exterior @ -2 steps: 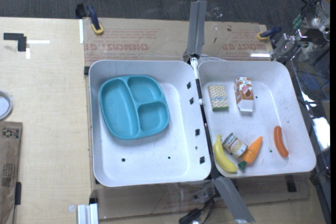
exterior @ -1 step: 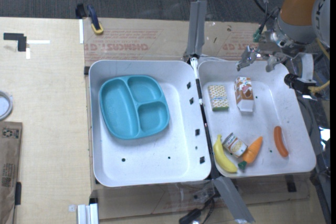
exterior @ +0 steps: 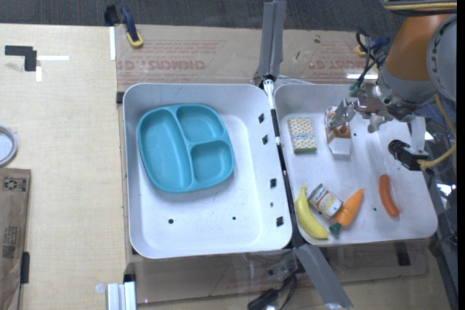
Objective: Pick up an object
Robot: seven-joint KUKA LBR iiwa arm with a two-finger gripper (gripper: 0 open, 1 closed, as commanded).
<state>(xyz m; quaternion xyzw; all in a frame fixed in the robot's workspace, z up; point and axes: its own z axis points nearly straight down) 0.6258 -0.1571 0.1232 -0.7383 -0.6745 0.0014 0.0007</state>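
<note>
In the right bin [exterior: 414,229] lie a pale green-and-yellow sponge-like block [exterior: 302,134], a banana [exterior: 309,215], a small labelled can [exterior: 325,200], a toy carrot [exterior: 349,206] and an orange-red sausage [exterior: 389,195]. My gripper [exterior: 340,121] hangs low over the bin's back middle, right above a small brown-and-orange item [exterior: 338,131] and a white block [exterior: 339,147]. The gripper partly hides the brown item, and I cannot tell whether it is touching either of the two.
The left bin [exterior: 145,229] holds a blue divided plate [exterior: 187,147]. A grey divider post [exterior: 273,36] rises between the bins at the back. The arm's orange band [exterior: 418,47] and cables hang over the right bin's back right corner.
</note>
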